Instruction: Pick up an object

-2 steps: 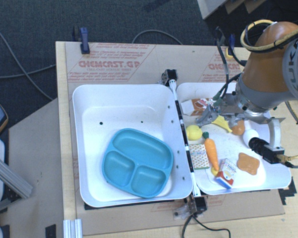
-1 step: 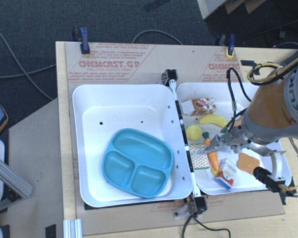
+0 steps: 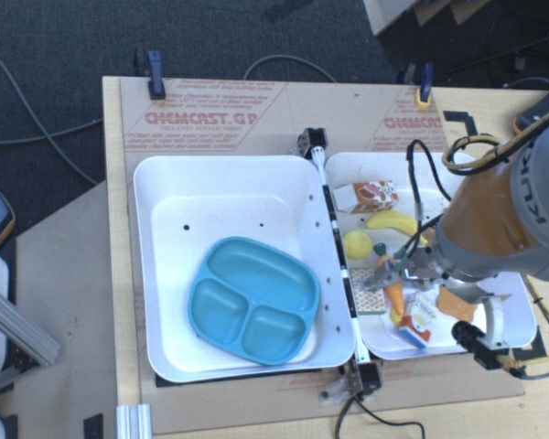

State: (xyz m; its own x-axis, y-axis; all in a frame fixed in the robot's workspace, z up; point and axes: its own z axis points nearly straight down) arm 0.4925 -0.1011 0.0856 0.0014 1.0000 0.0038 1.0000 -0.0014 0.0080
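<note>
Low inside the right bin (image 3: 523, 329), the claw (image 3: 390, 274) was seen among a cluster of small items, its metal parts pointing toward the divider between the bins. Whether it was open, closed, or gripping anything could not be told, since the wrist and clutter hid that part. The grey arm (image 3: 494, 222), with its orange band, was seen reaching in from the right, and the letters "KU" could be read on its casing near the edge.

Red printing was seen on the brown board (image 3: 210, 117) under the bins: "CHEMCAST GP" could be made out above the left bin (image 3: 156, 245), and a partly covered repeat above the right bin. Smaller lines of print were too fine to read.

Candidates for picking were seen in the right bin: a banana (image 3: 391, 221), a yellow lemon-like fruit (image 3: 357, 243) just beside it, a red and white packet (image 3: 373, 193) near the far wall, an orange carrot-like piece (image 3: 395, 300) and a white package with red and blue markings (image 3: 417, 323) close to the claw. A blue divided plate (image 3: 252, 298) was seen lying in the left bin. Black cables were looped over the arm, and blue clamps (image 3: 154, 67) were fixed at the board's far edge.
</note>
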